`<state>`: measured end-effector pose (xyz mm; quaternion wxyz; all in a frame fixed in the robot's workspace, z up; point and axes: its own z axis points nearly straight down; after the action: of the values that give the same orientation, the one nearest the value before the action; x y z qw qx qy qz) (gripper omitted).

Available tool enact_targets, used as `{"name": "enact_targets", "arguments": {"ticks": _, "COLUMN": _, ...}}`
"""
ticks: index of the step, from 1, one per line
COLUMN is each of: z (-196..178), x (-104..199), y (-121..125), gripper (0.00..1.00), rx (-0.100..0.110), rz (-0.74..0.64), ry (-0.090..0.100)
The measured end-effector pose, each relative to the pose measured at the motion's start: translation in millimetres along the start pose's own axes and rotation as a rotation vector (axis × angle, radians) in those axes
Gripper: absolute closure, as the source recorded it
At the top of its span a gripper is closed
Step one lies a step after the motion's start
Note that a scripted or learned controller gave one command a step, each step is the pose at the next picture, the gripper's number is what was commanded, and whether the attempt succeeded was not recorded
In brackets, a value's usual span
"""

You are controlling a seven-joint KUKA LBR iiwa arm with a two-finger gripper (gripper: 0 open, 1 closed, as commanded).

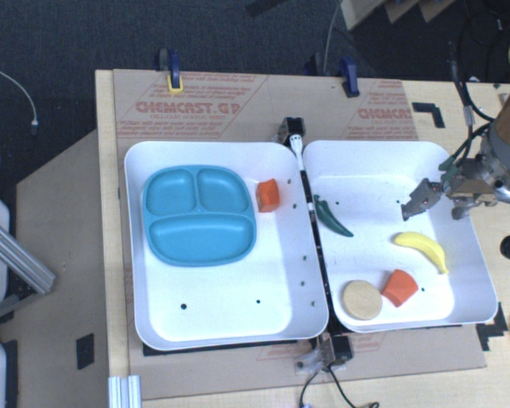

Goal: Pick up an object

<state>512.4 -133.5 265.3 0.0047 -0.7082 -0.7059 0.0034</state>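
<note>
From my remote seat I see the grey two-finger gripper (435, 201) hanging over the upper right part of the right shallow white bin (370, 164); its fingers stand apart with nothing between them. In that bin lie a curved yellow plastic banana (422, 249) just below the gripper, an orange-red block (399, 287) near the lower edge, a round tan disc (362, 300) touching or just beside that block, and a slim dark green pepper (331, 217) near the left wall. The left shallow white bin (229, 325) holds a blue three-compartment plate (201, 215); a small orange block (269, 195) sits just beside its right edge.
</note>
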Motion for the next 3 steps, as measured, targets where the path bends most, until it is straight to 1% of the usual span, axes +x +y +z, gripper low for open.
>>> {"name": "enact_targets", "arguments": {"ticks": 1, "z": -6.0, "x": 0.4, "y": 2.1, "gripper": 0.0, "rx": -0.012, "rz": -0.003, "ry": -0.002}}
{"name": "enact_targets", "arguments": {"ticks": 2, "z": 56.1, "x": 3.5, "y": 7.2, "gripper": 0.0, "rx": -0.003, "rz": -0.003, "ry": 0.001}}
{"name": "enact_targets", "arguments": {"ticks": 3, "z": 104.3, "x": 5.7, "y": -1.9, "gripper": 0.0, "rx": -0.004, "rz": -0.003, "ry": 0.001}}
